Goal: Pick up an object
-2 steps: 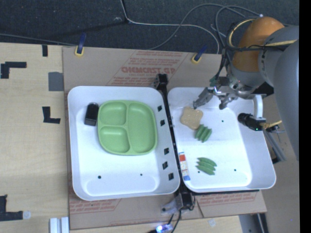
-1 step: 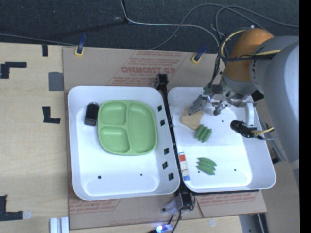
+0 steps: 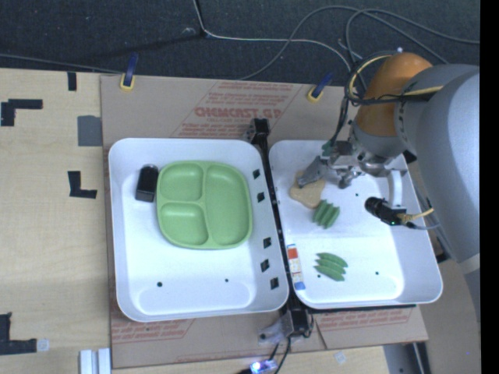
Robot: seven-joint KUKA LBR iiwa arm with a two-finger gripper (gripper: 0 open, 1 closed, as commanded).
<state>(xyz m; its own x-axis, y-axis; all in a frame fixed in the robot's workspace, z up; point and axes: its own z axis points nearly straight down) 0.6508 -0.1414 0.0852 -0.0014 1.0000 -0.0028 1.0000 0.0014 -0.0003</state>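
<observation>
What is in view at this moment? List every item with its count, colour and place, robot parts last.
bins: 2, white, side by side on the bench; left bin, right bin
divided plate: 1, light green, left bin
small block: 1, black, left bin, beside the plate
tan piece: 1, right bin, upper left
green ridged pieces: 2, right bin; one centre, one lower
arm: 1, grey with orange band, from the right
gripper: 1, over the tan piece

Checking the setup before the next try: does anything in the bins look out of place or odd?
Nothing is spilled or broken. A black block leans against the left bin's wall beside the green tray. A small tube lies along the divider edge of the right bin.
</observation>
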